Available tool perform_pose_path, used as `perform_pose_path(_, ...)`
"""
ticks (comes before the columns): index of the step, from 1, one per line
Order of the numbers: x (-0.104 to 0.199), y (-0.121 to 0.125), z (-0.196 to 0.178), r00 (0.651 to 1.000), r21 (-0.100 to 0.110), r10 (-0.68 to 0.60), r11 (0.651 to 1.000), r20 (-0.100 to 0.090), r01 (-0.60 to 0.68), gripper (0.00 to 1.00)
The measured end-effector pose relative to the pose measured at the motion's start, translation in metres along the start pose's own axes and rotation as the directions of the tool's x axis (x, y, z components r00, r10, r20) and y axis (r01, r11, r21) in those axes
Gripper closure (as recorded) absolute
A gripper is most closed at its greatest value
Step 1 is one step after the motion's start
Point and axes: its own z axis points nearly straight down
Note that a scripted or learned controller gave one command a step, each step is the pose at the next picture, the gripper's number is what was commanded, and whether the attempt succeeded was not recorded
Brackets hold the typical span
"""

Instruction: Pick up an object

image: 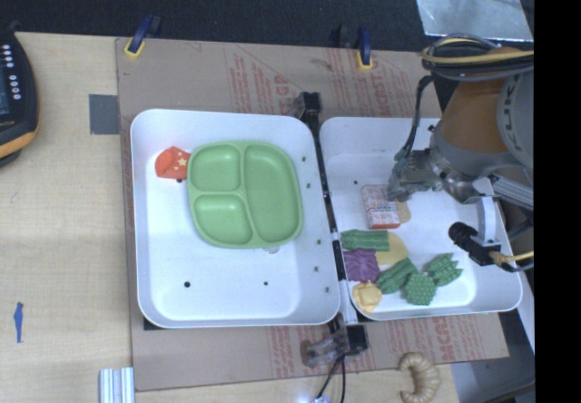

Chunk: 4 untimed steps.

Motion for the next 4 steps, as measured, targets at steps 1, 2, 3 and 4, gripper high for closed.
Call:
perform_pose_path(1, 0.0, 0.0, 0.001, 1.0, 0.001, -0.001, 1.0, 0.0, 0.001, 0.0)
perform_pose_path(2, 0.002, 0.028, 0.015, 1.0, 0.012, -0.001, 1.0, -0.004, 0.001, 0.0)
perform_pose_path(3, 0.022, 0.012, 0.014, 1.0, 0.002, 0.001, 1.0, 0.003, -0.001, 0.0)
perform_pose_path(4, 0.002, 0.037, 0.014, 1.0, 0.009, 0.001, 1.0, -0.005, -0.001, 0.0)
